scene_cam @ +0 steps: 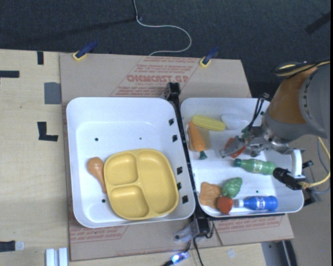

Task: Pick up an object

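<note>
Over the right bin (241,105), the arm (294,107) (wrist bent) reaches leftward.

Cardboard sheet (100,76) under bins; white cable (161,29) on dark floor.

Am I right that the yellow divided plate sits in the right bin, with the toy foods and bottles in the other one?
Not quite. The camera view shows the yellow divided plate in the left bin, beside a wooden spoon. The toy foods and bottles, such as the green bottle and blue bottle, lie in the right bin.
</note>
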Robot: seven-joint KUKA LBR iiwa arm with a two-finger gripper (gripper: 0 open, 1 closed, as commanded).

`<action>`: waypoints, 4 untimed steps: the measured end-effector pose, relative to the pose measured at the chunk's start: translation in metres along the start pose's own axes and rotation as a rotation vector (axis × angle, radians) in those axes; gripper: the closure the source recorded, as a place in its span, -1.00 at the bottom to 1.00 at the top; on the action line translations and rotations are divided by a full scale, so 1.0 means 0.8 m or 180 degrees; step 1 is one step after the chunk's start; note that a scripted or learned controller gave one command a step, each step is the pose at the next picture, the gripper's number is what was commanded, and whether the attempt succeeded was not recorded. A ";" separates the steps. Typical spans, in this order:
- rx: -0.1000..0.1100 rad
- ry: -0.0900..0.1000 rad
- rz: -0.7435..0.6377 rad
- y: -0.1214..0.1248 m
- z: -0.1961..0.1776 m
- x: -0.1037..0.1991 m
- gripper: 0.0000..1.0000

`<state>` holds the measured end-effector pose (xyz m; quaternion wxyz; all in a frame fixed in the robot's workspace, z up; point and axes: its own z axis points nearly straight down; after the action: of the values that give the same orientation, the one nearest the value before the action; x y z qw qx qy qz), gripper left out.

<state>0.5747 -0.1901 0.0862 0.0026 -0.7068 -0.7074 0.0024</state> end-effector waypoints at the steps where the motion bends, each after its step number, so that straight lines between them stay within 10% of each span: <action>1: -0.0020 -0.0005 -0.0002 0.000 0.002 0.001 -1.00; 2: -0.0022 -0.0006 -0.0003 0.001 -0.011 0.001 1.00; 4: -0.0026 -0.0001 -0.0001 -0.001 -0.117 -0.002 1.00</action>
<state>0.5745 -0.1914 0.1801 -0.0005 -0.7066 -0.7076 -0.0004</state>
